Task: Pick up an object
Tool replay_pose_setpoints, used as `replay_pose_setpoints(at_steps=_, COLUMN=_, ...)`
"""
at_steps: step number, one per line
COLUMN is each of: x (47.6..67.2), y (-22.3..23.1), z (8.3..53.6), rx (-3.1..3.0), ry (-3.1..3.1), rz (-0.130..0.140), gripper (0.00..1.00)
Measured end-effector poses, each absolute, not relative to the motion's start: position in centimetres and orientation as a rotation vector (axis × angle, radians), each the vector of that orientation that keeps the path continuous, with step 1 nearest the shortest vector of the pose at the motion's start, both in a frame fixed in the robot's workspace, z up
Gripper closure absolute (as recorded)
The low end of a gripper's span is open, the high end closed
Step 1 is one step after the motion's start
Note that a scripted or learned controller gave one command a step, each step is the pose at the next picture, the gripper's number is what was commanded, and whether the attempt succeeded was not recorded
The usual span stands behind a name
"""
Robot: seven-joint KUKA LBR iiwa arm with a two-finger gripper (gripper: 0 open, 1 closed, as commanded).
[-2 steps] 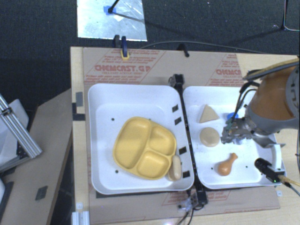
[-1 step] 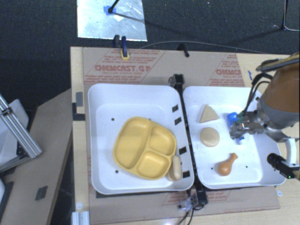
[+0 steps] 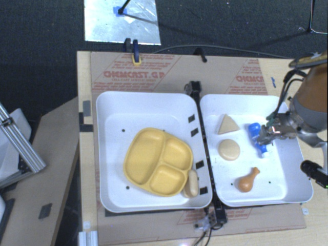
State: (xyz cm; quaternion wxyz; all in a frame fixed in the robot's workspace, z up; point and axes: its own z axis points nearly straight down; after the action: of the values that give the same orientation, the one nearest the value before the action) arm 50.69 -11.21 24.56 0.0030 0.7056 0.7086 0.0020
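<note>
The right bin (image 3: 279,181) holds a small blue object (image 3: 254,129), a tan wedge (image 3: 227,124), a round beige piece (image 3: 229,149) and a brown toy drumstick (image 3: 247,179). My gripper (image 3: 270,134) hangs low at that bin's right side, right against the blue object, whose right part it covers. A bit of blue also shows just below the gripper. From this angle I cannot make out whether anything is gripped. The grey arm with its orange band (image 3: 313,94) comes in from the right.
The left bin (image 3: 115,137) carries a yellow divided tray (image 3: 156,160) with a pale bread roll (image 3: 192,183) at its lower right corner. A black divider (image 3: 205,152) separates the bins. A clamp (image 3: 135,50) stands at the bench's back edge.
</note>
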Motion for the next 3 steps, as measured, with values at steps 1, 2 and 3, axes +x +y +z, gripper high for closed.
replay_pose_setpoints(at_steps=1, x=52.1, y=-6.3, z=25.1, rx=2.210, ry=2.230, rz=0.005, gripper=1.00)
replay_pose_setpoints(at_steps=2, x=53.0, y=-0.8, z=25.2, rx=2.210, ry=2.231, rz=0.005, gripper=1.00)
replay_pose_setpoints(at_steps=3, x=54.6, y=4.1, z=23.1, rx=2.211, ry=2.231, rz=0.003, gripper=1.00)
